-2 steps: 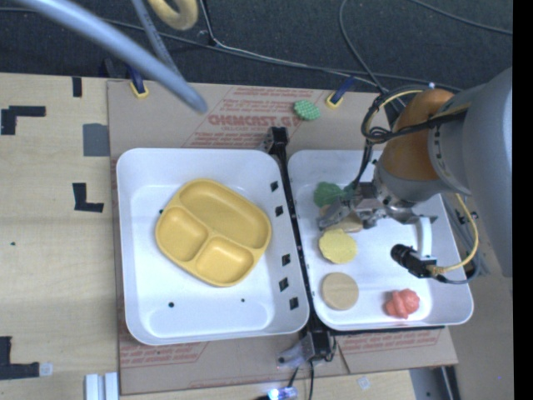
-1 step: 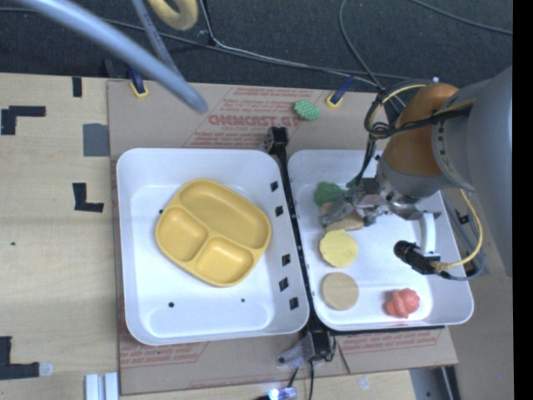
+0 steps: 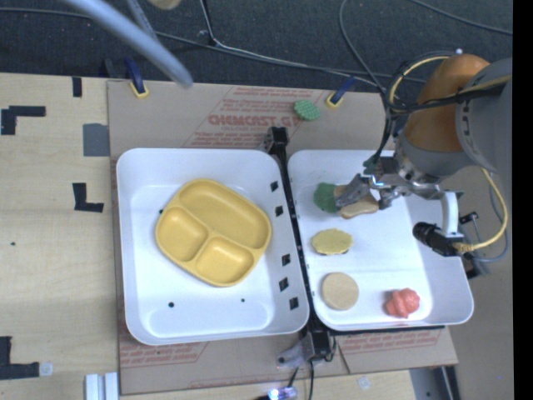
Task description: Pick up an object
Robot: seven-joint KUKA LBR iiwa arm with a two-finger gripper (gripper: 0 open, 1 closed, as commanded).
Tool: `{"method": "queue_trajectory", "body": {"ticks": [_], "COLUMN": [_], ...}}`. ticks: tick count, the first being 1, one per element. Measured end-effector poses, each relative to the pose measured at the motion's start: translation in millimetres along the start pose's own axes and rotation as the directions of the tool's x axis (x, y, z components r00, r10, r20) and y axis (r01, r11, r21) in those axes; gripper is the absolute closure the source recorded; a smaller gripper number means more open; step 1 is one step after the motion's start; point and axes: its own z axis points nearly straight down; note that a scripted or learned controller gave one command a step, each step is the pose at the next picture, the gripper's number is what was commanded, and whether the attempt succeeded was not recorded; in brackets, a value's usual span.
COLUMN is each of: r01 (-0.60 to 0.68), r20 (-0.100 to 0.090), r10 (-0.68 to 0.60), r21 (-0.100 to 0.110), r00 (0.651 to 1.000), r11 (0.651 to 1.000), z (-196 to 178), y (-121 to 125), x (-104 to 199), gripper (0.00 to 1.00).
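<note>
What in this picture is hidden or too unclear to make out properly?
- Pincer: too small and dark in the camera view to tell how it sits against the tan piece.
- Green object: its right side is covered by the pincer.
- Arm: cut off by the right edge.
- Grey bar at top left: blurred, so what it is stays unclear.

Fixed overhead camera, slanted down, both bins (image 3: 133, 223)
</note>
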Motion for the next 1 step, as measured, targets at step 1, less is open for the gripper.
{"method": "queue_trajectory", "body": {"ticks": [1], "r01": [0.000], "r20": [0.000], "r10": [0.000], "r21": [0.000], "r00": [1.000], "r11": [1.000], "z": [-50.2], "y": [1.3], "x": [0.0], "gripper": [1.00]}}
